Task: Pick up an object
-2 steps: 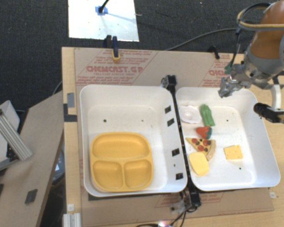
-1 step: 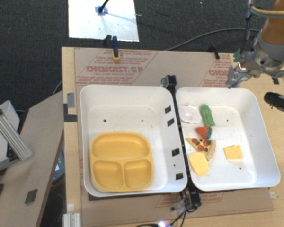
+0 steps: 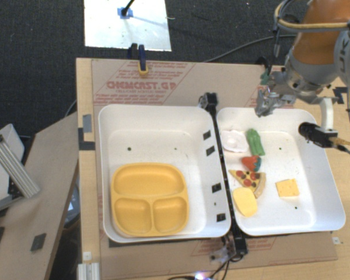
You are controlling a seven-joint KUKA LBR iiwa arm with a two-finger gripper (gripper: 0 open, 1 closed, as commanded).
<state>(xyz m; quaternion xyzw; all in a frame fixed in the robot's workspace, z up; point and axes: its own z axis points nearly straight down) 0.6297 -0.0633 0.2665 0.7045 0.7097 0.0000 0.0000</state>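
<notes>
2 white bins (image 3: 163,118). 1 yellow divided tray (image 3: 150,199). 6 food items below end effector (image 3: 265,105): pickle (image 3: 255,140), pizza slice (image 3: 249,179), cheese (image 3: 287,188), tomato piece (image 3: 250,162), white piece (image 3: 234,139), yellow round piece (image 3: 244,202).

grey arm (image 3: 338,45) with a rounded orange band, black cables looping, metallic hand (image 3: 267,104).

Yellow divided tray (image 3: 150,198) in left bin (image 3: 157,116); blue clamp (image 3: 142,57) at bench's back edge.
</notes>
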